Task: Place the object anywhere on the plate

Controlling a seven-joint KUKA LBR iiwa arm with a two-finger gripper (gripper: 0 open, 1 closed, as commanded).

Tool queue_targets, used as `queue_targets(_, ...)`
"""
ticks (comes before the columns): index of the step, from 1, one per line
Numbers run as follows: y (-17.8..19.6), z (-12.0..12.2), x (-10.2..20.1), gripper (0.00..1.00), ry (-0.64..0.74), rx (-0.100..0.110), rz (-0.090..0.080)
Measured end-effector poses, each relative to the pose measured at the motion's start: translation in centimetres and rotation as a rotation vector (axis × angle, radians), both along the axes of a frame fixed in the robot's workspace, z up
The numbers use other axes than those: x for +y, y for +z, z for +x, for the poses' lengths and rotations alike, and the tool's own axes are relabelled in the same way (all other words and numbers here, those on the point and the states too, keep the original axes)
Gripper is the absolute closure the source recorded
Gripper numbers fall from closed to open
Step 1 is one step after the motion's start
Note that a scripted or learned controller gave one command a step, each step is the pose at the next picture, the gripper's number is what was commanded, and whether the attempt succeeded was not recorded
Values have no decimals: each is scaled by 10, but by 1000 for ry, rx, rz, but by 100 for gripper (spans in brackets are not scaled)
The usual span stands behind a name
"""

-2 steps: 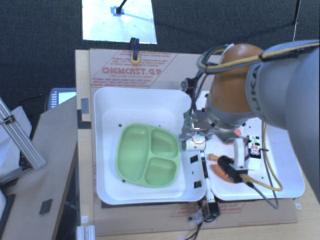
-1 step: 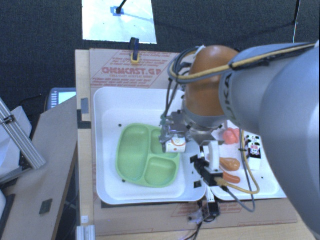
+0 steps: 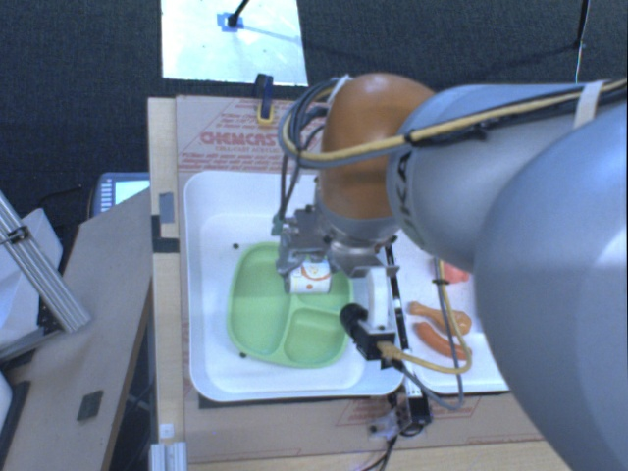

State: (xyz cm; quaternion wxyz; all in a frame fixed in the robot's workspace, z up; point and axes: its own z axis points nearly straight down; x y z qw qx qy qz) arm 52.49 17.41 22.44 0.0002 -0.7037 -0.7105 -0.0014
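A light green divided plate (image 3: 265, 312) lies in the left white bin (image 3: 211, 263). The arm reaches in from the right, and its gripper (image 3: 309, 263) hangs over the plate's upper right part. Directly under the gripper is a small white object with an orange mark (image 3: 313, 277), at the plate's upper right compartment. The wrist hides the gripper's tips, so I cannot tell whether the object is held or resting on the plate.
The right bin holds two orange elongated pieces (image 3: 440, 327) and a red bit (image 3: 454, 276), mostly hidden by the arm. A black cable plug (image 3: 359, 330) and a yellow cable (image 3: 432, 361) hang near the divider between the bins. A cardboard sheet (image 3: 226, 135) lies behind the bins.
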Motion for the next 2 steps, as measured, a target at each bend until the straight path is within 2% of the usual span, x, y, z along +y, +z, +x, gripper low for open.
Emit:
queue_targets(1, -9, -5, 43, 100, -3, 1, -2)
queue_targets(2, -9, -5, 42, 0, -5, 2, -2)
